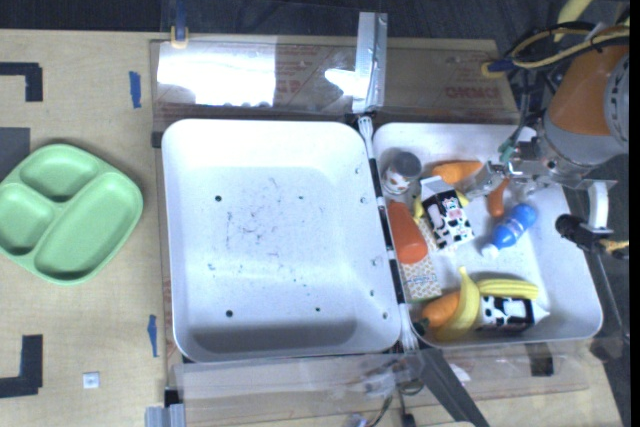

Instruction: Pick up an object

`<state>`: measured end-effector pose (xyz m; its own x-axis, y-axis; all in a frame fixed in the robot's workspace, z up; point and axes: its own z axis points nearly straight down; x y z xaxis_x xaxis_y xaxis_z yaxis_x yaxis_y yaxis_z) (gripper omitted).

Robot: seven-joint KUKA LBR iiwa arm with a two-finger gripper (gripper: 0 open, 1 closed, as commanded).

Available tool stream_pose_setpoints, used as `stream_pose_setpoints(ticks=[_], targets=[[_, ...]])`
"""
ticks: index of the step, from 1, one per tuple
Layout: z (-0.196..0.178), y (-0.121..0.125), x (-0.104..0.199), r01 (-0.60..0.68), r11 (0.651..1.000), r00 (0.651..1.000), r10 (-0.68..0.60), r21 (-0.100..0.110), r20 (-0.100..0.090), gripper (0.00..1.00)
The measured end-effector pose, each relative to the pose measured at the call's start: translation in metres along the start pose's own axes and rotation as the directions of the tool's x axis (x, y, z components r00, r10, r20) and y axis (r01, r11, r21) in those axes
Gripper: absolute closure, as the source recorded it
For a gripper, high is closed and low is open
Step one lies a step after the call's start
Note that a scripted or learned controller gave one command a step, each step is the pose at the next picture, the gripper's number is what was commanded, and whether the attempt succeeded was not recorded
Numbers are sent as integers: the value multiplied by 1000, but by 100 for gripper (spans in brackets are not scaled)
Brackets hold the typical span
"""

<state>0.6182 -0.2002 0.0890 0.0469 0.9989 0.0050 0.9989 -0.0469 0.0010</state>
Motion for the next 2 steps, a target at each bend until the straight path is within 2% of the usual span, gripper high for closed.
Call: stream_pose_setpoints(ticks=[1,2], targets=[[-11,1,-1,2,1000,1000,-2,-2,3,100],[-130,-3,23,-14,1000,1000,14,-1,6,100]])
